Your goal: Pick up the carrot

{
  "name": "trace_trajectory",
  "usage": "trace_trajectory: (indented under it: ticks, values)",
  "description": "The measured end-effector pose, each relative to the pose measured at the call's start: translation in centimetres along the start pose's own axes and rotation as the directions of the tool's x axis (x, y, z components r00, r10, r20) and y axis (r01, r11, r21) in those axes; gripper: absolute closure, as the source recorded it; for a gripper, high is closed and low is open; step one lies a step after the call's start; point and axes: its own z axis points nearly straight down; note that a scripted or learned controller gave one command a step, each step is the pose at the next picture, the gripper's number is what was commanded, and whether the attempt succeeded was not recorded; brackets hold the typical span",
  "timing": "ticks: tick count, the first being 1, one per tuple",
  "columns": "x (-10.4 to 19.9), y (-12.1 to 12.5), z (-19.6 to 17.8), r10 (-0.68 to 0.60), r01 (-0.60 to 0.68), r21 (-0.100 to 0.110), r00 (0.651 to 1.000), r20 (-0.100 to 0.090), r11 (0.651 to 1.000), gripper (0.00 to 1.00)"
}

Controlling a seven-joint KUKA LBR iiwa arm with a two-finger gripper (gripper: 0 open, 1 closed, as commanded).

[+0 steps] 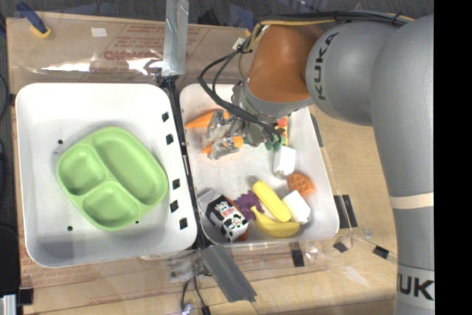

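The carrot is an orange piece lying in the upper left of the right bin, close to the divider between the bins. My gripper is low in that bin, just right of and below the carrot and touching or nearly touching it. A second small orange patch shows at the gripper's lower edge; I cannot tell whether it belongs to the carrot. The arm's orange band and grey wrist hide the bin's back part.
A green three-part plate lies in the left bin. The right bin also holds a banana, a purple item, a black-and-white carton, white blocks and an orange piece.
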Motion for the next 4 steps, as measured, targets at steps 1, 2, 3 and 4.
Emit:
trace_trajectory:
  ticks: [1,2,3,4]
  values:
    - [-4.5,-0.7,-9.4,0.024,-0.024,0.002,1.0,0.004,1.0,1.0]
    - [-5.8,6.4,-15.3,-0.029,0.029,-0.001,1.0,0.004,1.0,1.0]
    - [-0.8,5.5,-8.7,-0.472,0.472,-0.006,0.882,-0.007,0.882,1.0]
    - [-4.6,0.5,-9.3,-0.415,0.415,-0.002,0.91,-0.005,0.91,1.0]
